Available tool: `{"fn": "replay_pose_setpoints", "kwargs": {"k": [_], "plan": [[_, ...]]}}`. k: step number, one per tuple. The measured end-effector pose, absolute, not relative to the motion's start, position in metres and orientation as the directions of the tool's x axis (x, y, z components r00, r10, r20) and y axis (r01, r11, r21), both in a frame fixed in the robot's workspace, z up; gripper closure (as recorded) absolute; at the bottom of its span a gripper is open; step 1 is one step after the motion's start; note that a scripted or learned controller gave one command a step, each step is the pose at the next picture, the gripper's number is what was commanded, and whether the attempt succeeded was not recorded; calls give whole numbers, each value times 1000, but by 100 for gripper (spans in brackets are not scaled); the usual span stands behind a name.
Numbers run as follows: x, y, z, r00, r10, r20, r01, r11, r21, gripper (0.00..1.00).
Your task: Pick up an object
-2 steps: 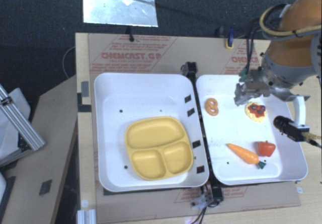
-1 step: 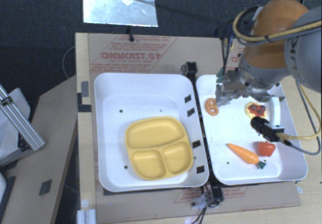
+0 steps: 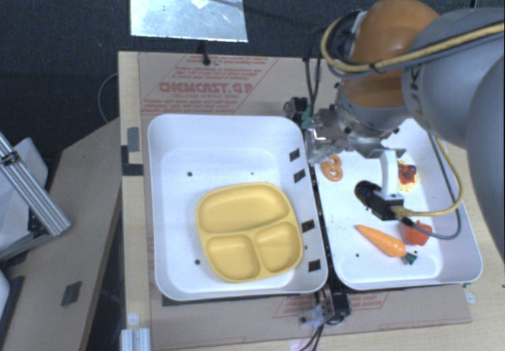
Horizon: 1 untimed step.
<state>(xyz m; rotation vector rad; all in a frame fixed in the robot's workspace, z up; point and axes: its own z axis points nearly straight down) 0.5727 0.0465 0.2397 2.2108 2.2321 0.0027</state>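
Overhead, the gripper [image 3: 328,149] hung over the right bin [image 3: 450,259], just above a pretzel-shaped toy [image 3: 332,169]; its grip could not be told. A toy carrot [image 3: 382,240] lay nearer the front. Both bins sat on brown board [image 3: 209,87], perhaps cardboard, over dark carpet [image 3: 63,26].

The left bin [image 3: 170,184] and the right bin [image 3: 451,261] are both white. The divided tray [image 3: 248,231] is pale yellow. The toy carrot [image 3: 381,240] is orange with a green tip, the pretzel [image 3: 332,168] orange-brown, and the small piece [image 3: 418,233] beside the carrot red. The arm [image 3: 461,73] is grey with an orange band. The cardboard [image 3: 209,77] is tan with red lettering.
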Motion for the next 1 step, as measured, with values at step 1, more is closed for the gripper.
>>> {"fn": "replay_pose_setpoints", "kwargs": {"k": [1], "plan": [[563,99,238,-10,1000,2,1000,10,0,100]]}}
